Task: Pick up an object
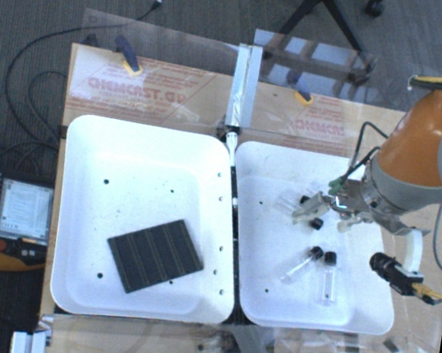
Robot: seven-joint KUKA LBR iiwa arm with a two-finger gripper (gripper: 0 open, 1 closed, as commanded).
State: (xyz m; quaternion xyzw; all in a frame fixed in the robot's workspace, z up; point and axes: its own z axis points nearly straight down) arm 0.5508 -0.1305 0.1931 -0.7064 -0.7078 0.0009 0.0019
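A dark ribbed rectangular pad lies flat in the left bin, towards its front. In the right bin lie small clear vials with black caps: one slanted near the middle and one just right of it. A third vial lies further back. My gripper hangs low over the back half of the right bin, right beside that third vial and above a small black cap. Whether anything is held is hidden by the wrist.
The orange-banded arm covers the right bin's far right corner. A black and yellow fitting sticks out over the bin's right rim. A metal divider post stands behind the gap between the bins.
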